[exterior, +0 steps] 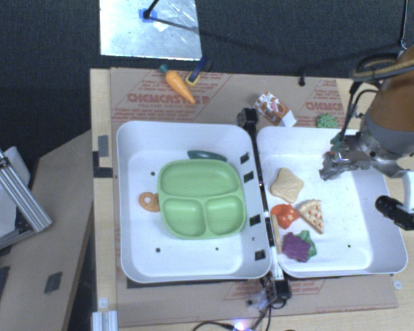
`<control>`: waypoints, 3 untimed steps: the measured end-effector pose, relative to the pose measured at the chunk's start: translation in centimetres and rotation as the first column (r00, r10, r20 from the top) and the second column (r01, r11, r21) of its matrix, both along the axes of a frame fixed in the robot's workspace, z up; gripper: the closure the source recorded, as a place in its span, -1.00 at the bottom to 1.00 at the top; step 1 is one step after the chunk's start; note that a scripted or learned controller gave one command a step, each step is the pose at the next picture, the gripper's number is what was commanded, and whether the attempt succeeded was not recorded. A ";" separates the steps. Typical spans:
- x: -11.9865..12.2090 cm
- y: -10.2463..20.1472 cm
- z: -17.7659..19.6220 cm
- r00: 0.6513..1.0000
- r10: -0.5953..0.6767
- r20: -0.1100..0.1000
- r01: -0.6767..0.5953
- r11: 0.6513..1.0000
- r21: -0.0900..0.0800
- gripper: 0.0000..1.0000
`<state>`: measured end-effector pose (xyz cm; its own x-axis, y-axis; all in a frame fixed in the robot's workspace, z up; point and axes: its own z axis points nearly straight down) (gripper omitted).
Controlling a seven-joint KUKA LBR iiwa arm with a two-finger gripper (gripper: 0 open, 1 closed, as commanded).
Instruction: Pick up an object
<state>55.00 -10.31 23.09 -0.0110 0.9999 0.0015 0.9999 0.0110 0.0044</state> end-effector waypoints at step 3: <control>2.9 15.5 -0.7 1.000 -0.001 -0.004 0.001 1.000 0.001 1.00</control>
